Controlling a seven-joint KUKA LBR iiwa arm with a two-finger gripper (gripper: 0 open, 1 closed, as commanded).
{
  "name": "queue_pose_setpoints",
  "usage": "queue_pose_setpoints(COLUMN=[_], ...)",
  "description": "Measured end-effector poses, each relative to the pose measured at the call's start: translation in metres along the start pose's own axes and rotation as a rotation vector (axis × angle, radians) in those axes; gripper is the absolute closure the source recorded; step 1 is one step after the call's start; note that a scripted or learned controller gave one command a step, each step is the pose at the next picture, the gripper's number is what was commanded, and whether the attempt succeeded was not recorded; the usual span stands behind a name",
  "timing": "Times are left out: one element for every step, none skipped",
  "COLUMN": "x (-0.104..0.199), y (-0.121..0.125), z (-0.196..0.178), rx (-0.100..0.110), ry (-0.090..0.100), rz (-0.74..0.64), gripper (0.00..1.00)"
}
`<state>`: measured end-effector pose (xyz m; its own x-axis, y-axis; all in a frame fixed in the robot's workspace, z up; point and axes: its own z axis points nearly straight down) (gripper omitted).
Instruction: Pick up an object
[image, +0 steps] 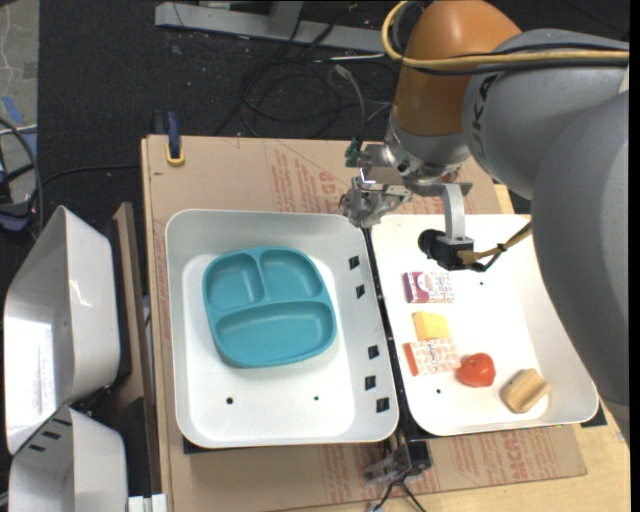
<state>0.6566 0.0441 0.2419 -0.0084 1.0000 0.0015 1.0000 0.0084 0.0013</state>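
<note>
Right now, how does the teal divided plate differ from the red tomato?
The teal divided plate is broad, flat and split into three compartments; the red tomato is small and round. The plate lies alone in the left bin; the tomato sits among other small items in the right bin. Neither touches the gripper.

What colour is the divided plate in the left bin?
Teal blue divided plate, seen in the camera view.

A robotics lab: a grey arm (540, 110) over two white bins (190, 400) on a plywood bench (270, 170), loose cables (290, 85) on the dark far floor.
</note>
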Motion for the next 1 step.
queue_pose_setpoints(x=[0.051], y=[-0.0091], z=[-0.0064], rx=[0.0], ry=[0.0], rz=[0.0], gripper=[1.0])
